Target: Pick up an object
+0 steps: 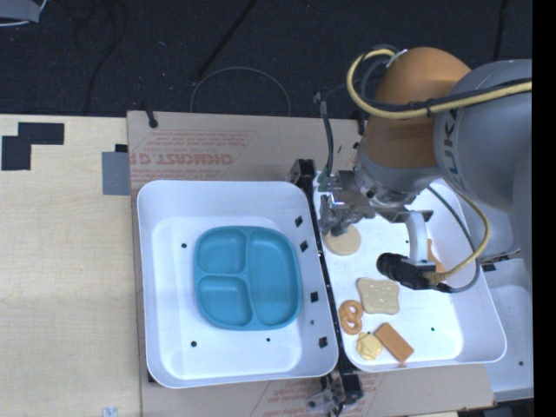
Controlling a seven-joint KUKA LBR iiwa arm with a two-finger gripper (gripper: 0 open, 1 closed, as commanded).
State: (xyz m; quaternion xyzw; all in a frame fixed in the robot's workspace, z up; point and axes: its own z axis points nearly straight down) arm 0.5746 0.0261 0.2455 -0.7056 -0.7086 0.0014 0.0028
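Dark flooring with loose cables is lying behind the table [52, 259], which is carrying a flattened cardboard sheet [217, 150] and two shallow white bins side by side. I am seeing a blue divided tray [246, 276] sitting in the left bin [165, 224]. The right bin [473, 333] is holding the candidate objects: a round tan cookie [343, 241], a slice of toast [379, 295], a small pretzel [351, 316], a yellow piece [369, 347] and an orange-brown bar [395, 341].

I am watching the gripper [337, 218] hanging over the bin's near-left corner, directly above or touching the cookie's upper edge. I cannot tell whether the fingers are spread or closed; the wrist housing is covering them.

For this step, I am judging that the fingers should be centred over the cookie, kept away from the bin wall beside it, and lowered fully before closing, since the cookie is flat and easy to miss.

Red lettering on the cardboard is appearing upside down; I cannot read it reliably.
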